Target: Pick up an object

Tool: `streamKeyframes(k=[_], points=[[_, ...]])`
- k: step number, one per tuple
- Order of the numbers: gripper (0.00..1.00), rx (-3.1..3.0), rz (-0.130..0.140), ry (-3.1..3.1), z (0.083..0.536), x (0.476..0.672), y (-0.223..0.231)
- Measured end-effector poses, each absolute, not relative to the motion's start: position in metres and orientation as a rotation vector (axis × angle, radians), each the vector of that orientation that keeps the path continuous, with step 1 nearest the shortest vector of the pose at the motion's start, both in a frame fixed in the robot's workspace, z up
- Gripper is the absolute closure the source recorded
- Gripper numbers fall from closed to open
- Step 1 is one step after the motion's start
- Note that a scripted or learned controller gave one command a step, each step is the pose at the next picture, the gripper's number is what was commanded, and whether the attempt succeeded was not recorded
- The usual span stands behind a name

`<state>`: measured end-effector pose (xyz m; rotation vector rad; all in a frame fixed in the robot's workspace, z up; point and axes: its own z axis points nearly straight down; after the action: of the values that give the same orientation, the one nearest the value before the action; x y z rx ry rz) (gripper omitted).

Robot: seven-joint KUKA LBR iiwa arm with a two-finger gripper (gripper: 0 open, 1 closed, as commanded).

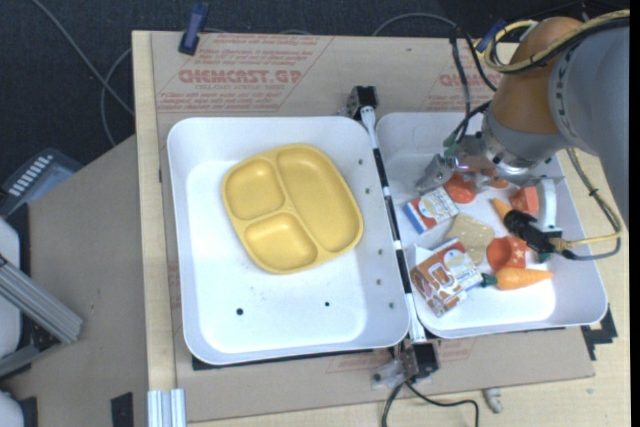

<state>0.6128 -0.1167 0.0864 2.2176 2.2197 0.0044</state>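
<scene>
The right bin (580,310) holds a heap of small things. Among them are a red-and-white snack packet (433,210), a brown packet (447,277), an orange carrot (520,279), a beige lump (470,233) and red pieces (462,188). My gripper (452,170) is down in the far part of this bin, right over the red pieces and just behind the red-and-white packet. The orange-banded wrist (525,85) above hides what lies beneath it. I see nothing lifted off the bin floor.
In the left bin (190,215) lies a yellow divided plate (290,207). A black rail (385,205) runs between the two bins. Cables (590,240) trail across the right bin's right side. A blue clip (193,27) sits at the board's far-left corner.
</scene>
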Motion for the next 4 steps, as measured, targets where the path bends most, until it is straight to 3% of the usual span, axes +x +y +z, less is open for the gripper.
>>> streamKeyframes(k=[1,2,3,4], points=[[1.0,2.215,0.007,2.217,0.097,0.614,-0.117],[0.0,2.215,0.006,2.217,0.097,0.614,-0.117],[0.0,2.222,-0.001,2.224,0.084,0.609,-0.103],[0.0,2.218,0.001,2.222,0.128,0.667,-0.115]])
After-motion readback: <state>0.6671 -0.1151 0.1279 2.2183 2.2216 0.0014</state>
